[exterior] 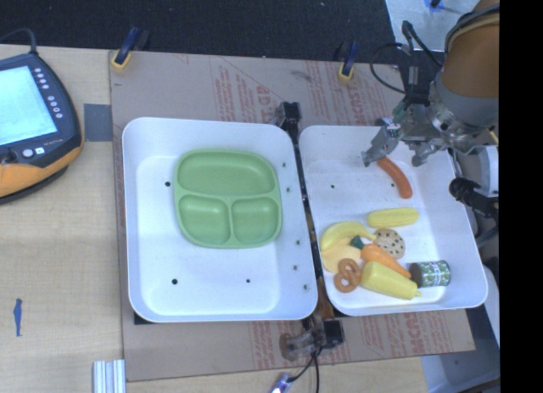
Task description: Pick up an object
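Here the pincer point(397, 150) hangs over the far end of the right bin point(458, 213), its two fingers spread wide, nothing between them. Directly under it lies the toy sausage point(396, 176), orange-red, its upper end just below the gap, its long axis running slantwise toward the bin's near right. Fingers stand to left and right of that upper end; whether they straddle the sausage squarely I cannot tell.

Nearer in the same bin: a yellow corn-like piece point(393, 216), banana point(339, 234), cookie point(389, 240), carrot point(383, 256), pretzel point(346, 276), small can point(433, 274), all clustered.

Left bin point(144, 213) carries a green divided plate point(228, 197). A teach pendant point(30, 124) rests on the tabletop point(59, 298).
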You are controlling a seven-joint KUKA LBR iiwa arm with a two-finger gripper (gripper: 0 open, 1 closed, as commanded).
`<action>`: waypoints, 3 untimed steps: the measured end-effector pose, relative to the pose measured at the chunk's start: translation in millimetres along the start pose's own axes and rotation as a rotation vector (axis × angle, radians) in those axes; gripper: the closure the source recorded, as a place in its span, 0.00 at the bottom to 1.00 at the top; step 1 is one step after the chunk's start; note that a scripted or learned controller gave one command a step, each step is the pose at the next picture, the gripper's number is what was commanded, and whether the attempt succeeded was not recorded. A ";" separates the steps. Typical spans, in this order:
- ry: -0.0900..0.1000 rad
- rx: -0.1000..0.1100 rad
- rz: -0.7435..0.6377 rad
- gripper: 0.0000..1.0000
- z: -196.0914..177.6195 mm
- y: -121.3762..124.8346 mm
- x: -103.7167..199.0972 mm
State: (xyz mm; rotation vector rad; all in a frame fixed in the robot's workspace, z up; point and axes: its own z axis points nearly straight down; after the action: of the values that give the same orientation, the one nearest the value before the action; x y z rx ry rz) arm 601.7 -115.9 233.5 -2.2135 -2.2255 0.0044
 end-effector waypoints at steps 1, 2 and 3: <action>-0.001 0.002 0.001 0.00 131.5 -24.6 -34.8; -0.001 0.001 0.000 0.00 141.9 -43.3 -52.1; -0.003 0.001 -0.004 1.00 131.4 -43.1 -53.4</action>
State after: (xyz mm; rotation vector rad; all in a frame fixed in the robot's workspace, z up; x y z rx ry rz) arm 558.3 -169.5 102.2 -2.2095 -2.2312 0.0097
